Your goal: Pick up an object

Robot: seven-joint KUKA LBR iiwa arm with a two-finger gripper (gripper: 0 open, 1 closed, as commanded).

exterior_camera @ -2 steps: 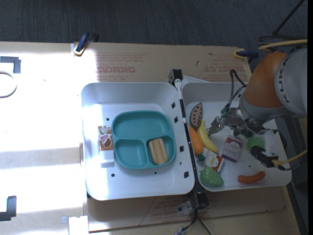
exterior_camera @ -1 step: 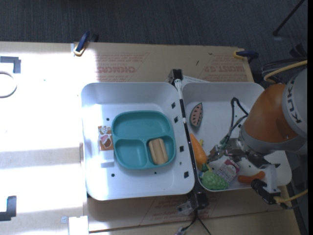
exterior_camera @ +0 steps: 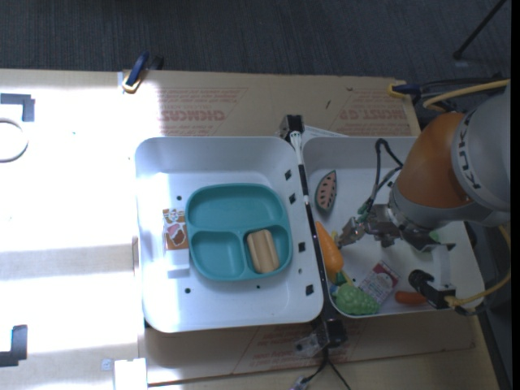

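My gripper (exterior_camera: pixel 355 231) hangs low over the middle of the right bin (exterior_camera: pixel 357 154), reaching in from the right. Just left of it an orange carrot-like piece (exterior_camera: pixel 327 249) lies along the bin's left wall. A watermelon slice (exterior_camera: pixel 326 190) rests further back. A green leafy piece (exterior_camera: pixel 355 299) sits in the near left corner, with a small red-and-white packet (exterior_camera: pixel 379 283) beside it and a small orange piece (exterior_camera: pixel 411 298) to the right. Nothing shows between the fingers.
The left bin (exterior_camera: pixel 154 242) holds a teal divided tray (exterior_camera: pixel 237 230) with a tan bread-like block (exterior_camera: pixel 262 250) in its right compartment. A small picture card (exterior_camera: pixel 175 229) lies left of the tray. Brown cardboard lies under both bins.
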